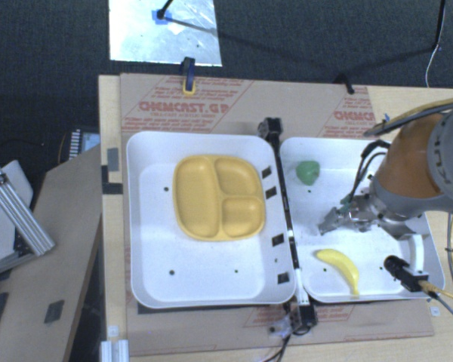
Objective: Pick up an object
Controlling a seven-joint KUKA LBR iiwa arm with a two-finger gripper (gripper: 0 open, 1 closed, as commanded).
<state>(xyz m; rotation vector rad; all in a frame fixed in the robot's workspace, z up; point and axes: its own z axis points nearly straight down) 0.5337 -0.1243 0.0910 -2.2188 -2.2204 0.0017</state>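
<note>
Camera view, read from the left: the left bin (147,277) carries a yellow divided plate (217,197) that sits toward the bin's middle and far side, with bare white floor around it on the left, near and far sides. A black divider strip (281,206) marks where the two bins meet. Past it, the right bin (306,281) holds a small green object (308,172) close to its far left corner, and a banana (340,268) lying near its front edge, curved, yellow and slightly tilted, with one end toward the front right. Between these two lies open white floor. The tool (340,219) hangs low over the middle of the right bin, just beyond the banana and apart from it; nothing shows between its fingers, and whether they are spread or closed cannot be told. The grey arm (438,161) with its orange band (404,164) covers the bin's right side. A black fitting (402,271) sits at the front right corner, beside the banana's end.
</note>
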